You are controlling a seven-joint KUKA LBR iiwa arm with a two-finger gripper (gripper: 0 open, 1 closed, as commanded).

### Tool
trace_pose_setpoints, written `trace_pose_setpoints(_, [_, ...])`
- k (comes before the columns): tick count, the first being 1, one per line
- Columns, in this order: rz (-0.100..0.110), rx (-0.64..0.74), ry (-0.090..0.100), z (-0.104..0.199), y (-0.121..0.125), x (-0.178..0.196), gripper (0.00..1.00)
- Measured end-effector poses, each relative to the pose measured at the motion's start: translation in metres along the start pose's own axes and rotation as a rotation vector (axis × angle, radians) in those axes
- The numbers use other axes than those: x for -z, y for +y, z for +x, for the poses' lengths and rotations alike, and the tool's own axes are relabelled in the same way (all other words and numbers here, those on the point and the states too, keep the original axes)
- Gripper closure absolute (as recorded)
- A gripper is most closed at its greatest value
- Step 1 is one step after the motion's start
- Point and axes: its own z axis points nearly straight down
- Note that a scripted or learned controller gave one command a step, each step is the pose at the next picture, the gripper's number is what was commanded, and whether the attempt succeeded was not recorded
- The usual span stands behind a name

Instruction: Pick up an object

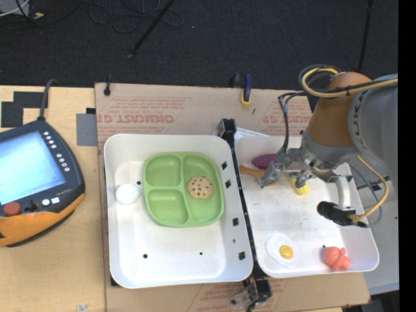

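Grey metal fingers of your gripper (pixel 272 173) hang low over the right bin (pixel 364 265), near its upper left corner; you cannot tell from here whether they are open or closed, and nothing shows between them. Just beside them lie a purple piece (pixel 263 160) and an orange-brown stick (pixel 249 171). A small yellow piece (pixel 301 188) sits under the wrist. Nearer you in that bin are a fried egg (pixel 283 251) and an orange-red toy (pixel 336 257). In the left bin (pixel 169 265) you have a green tray (pixel 166 207) with a cookie (pixel 199 187) in its upper right compartment, and a white ball (pixel 127 193) touching the tray's left edge.
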Motion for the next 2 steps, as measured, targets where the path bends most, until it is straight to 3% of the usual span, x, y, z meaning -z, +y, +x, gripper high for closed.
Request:
trace_pose_setpoints(1, [-0.001, 0.001, 0.000, 0.004, 0.000, -0.041, 0.00])
trace_pose_setpoints(2, [-0.003, -0.004, 0.000, 0.002, 0.000, -0.028, 1.00])
